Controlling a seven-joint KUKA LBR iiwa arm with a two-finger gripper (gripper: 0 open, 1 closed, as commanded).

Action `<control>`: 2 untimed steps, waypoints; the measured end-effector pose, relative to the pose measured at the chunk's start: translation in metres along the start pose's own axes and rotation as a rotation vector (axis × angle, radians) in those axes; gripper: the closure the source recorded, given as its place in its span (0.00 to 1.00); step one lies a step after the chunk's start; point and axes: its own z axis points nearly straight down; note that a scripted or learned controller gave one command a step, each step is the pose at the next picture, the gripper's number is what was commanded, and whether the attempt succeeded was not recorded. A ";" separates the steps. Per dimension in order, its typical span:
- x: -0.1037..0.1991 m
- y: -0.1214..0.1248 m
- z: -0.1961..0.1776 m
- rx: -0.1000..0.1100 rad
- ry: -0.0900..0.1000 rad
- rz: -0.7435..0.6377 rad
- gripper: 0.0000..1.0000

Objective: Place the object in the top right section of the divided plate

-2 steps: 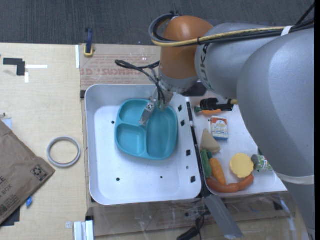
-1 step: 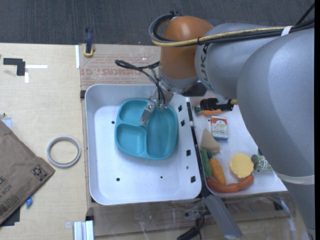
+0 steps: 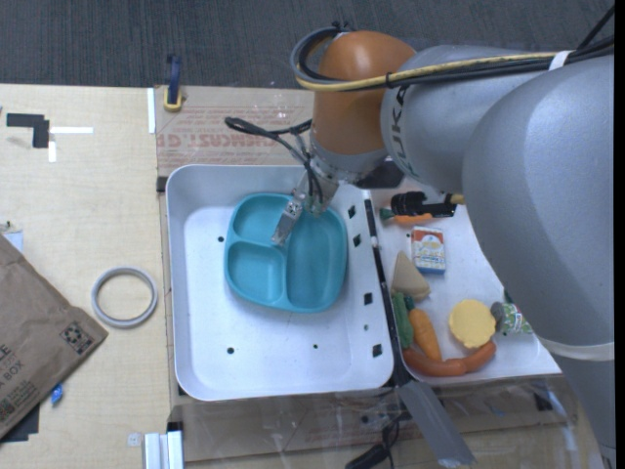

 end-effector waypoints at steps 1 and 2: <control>0.000 0.000 0.000 0.000 0.000 0.000 0.00; 0.000 0.000 0.000 0.000 0.000 0.000 0.00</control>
